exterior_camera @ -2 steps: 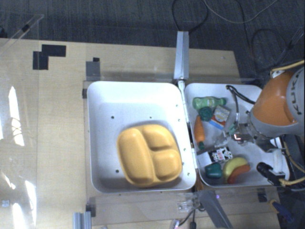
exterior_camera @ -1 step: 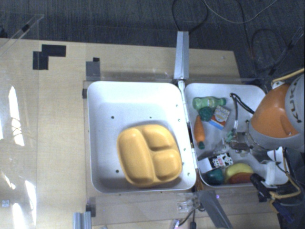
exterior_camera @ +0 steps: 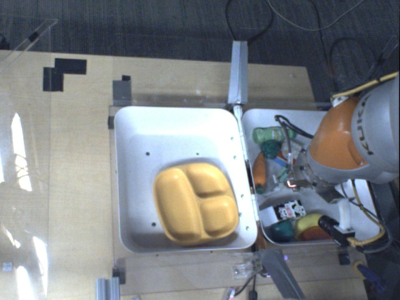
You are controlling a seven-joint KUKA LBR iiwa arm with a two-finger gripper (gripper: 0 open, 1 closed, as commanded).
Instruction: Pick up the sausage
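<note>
The sausage (exterior_camera: 259,171) is a brown-orange, elongated piece lying along the left wall of the right bin (exterior_camera: 262,119). My gripper (exterior_camera: 289,175) hangs low over the middle of that bin, a short way to the right of the sausage. The arm's orange band and grey wrist cover the bin's right half. Nothing shows as held.
A large yellow compartment tray (exterior_camera: 195,200) lies in the left bin (exterior_camera: 144,136). The right bin also holds a green bottle (exterior_camera: 269,133), a teal piece (exterior_camera: 270,148), a small printed carton (exterior_camera: 288,210), a dark teal item (exterior_camera: 281,230) and a yellow-red fruit (exterior_camera: 306,225).
</note>
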